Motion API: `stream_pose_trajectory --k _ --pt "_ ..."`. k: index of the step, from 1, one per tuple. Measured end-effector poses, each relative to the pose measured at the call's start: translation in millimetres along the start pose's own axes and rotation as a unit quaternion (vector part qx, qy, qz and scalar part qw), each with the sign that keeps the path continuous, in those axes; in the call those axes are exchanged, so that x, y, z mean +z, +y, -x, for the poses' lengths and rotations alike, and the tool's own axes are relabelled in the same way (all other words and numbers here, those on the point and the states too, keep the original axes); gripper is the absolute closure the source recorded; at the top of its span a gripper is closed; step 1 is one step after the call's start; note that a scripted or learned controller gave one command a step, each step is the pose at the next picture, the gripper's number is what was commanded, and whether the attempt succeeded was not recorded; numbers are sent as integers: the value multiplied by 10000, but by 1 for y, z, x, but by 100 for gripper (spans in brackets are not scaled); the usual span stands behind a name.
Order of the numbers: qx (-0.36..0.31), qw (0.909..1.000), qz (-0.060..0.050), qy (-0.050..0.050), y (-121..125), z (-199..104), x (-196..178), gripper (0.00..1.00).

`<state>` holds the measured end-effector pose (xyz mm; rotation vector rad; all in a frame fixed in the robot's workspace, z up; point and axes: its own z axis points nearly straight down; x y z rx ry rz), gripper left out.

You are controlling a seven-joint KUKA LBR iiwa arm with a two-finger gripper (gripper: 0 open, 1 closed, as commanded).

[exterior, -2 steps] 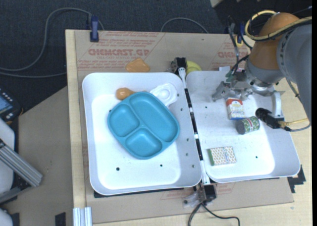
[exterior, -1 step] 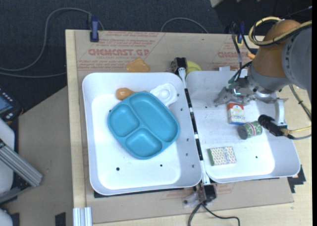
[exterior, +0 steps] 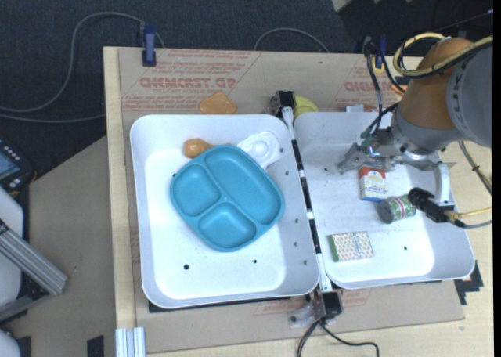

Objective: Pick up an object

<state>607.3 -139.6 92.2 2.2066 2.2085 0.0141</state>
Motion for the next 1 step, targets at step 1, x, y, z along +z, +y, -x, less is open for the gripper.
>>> stream_pose_trajectory --k 1 --pt "-2 10000 7 1 -15 -1 0 0"
